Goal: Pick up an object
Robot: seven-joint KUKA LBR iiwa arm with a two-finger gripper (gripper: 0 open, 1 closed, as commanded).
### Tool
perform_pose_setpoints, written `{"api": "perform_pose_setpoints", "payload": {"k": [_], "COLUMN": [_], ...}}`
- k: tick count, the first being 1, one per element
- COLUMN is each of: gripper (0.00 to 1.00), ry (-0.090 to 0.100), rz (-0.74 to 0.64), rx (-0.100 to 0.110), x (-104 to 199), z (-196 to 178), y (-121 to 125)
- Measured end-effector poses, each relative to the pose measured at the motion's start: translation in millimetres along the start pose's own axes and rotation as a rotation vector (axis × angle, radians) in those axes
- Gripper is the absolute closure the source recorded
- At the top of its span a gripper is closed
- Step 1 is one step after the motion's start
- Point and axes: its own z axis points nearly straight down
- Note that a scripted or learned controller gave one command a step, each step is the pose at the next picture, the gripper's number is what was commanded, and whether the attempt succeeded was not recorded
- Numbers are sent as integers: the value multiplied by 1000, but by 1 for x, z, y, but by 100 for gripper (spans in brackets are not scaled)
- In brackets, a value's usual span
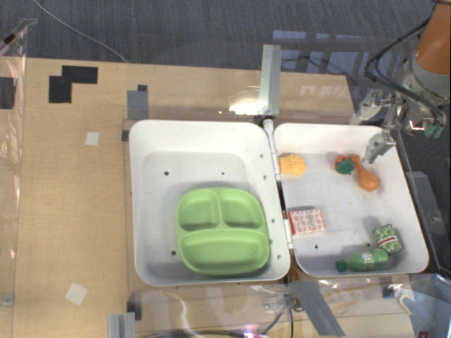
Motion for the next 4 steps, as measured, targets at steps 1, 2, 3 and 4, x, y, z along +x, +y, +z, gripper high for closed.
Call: {"api": "perform_pose_setpoints", "payload": {"k": [1, 2, 3, 4], "gripper": [0, 0, 100, 100], "ry": [9, -7, -19, -5], "rz": [90, -30, -37, 336], "rx": [-2, 2, 3, -1], "x": [25, 12, 8, 15], "z": [104, 191, 176, 191], "y": [1, -28, -25, 14]}}
